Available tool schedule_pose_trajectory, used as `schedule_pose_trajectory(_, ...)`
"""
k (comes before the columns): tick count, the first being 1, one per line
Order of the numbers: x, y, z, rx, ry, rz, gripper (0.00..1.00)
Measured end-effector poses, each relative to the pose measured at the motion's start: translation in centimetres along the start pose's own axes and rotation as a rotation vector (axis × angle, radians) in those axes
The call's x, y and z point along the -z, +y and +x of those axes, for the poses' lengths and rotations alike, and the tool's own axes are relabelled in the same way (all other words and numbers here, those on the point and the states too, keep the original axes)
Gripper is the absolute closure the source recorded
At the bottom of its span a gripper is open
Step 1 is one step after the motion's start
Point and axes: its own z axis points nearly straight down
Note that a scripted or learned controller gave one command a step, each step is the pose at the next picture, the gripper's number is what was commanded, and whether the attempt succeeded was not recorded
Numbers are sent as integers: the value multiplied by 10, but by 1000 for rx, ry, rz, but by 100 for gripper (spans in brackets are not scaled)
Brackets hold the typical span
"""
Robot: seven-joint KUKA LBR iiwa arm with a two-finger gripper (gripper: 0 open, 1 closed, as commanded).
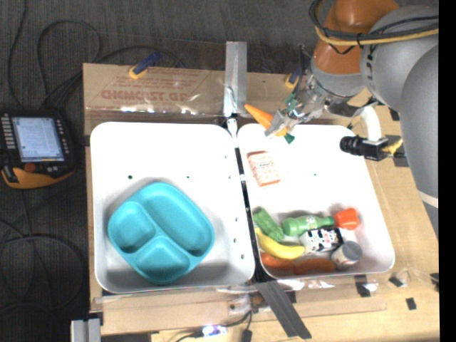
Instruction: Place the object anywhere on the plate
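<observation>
An orange carrot-shaped toy [258, 113] sits upper centre of the frame, just above the far rim of the right bin [370, 191], and appears to be pinched at its right end between the fingers of the gripper [283, 127], which is clenched on it (a small green tip shows just below the fingers). The gripper hangs from the grey arm [399, 41] with its orange band, entering from the upper right.

The target, a teal divided plate [160, 231], lies in the lower part of the left bin [114, 141], well apart from the toy, toward the lower left of the frame.

In the right bin rest a small orange-and-white card [263, 168] near the top left corner, and along the bottom a cluster: a banana [279, 247], green items, a small bottle and a can.

Risk, as a judgement: the hold looks shallow, at the toy's end, so it could swing or slip during the long carry across the divider and drop short of the plate, on bare bin floor.
</observation>
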Motion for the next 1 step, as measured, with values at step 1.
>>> schedule_pose_trajectory(1, -29, 37, 101, -197, 2, 3, 100)
